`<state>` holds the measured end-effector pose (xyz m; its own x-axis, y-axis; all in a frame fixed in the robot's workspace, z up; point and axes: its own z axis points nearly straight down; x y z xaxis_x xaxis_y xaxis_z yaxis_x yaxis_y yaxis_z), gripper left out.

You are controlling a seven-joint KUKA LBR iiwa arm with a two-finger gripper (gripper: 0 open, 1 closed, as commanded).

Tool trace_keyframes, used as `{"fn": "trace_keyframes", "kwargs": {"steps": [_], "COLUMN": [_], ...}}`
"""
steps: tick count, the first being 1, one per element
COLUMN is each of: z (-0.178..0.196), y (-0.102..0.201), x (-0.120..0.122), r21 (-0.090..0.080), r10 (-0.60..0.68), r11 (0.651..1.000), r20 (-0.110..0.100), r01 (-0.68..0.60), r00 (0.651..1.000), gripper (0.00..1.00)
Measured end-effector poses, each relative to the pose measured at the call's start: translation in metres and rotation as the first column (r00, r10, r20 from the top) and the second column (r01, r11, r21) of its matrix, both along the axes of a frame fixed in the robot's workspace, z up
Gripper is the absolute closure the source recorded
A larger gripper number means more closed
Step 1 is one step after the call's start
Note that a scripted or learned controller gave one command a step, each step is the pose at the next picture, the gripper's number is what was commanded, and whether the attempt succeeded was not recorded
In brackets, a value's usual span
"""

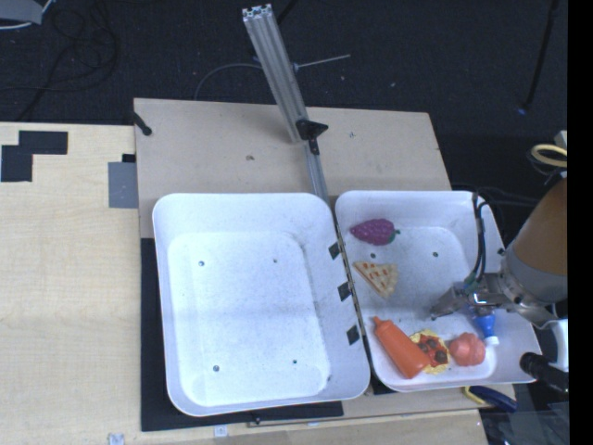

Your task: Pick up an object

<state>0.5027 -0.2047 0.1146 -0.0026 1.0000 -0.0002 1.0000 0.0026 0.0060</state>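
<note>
The gripper [454, 301] hangs in the right bin [417, 202], whether clenched or released I cannot tell; the red ball [466, 349] lies just below it.

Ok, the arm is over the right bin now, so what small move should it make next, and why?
Probably a short move toward the near wall, then down onto the red ball. The gripper hangs in the right bin over bare floor, with nothing seen between its fingers. The ball lies just nearer the camera, beside the orange carrot; the waffle piece and purple grapes lie farther off.
</note>
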Motion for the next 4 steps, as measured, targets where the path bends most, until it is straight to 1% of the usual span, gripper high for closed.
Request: {"fn": "trace_keyframes", "kwargs": {"steps": [1, 2, 3, 4], "z": [-0.002, 0.006, 0.052, 0.105], "y": [0.000, -0.001, 0.000, -0.011], "x": [0.000, -0.002, 0.007, 0.011], "r21": [0.001, 0.000, -0.001, -0.001], "r10": [-0.001, -0.003, -0.002, -0.003], "r11": [1.000, 1.000, 1.000, 1.000], "r20": [-0.001, -0.005, -0.003, -0.002], "r01": [0.001, 0.003, 0.002, 0.003], "r00": [1.000, 1.000, 1.000, 1.000], "gripper": [0.00, 1.00, 1.00, 1.00]}}
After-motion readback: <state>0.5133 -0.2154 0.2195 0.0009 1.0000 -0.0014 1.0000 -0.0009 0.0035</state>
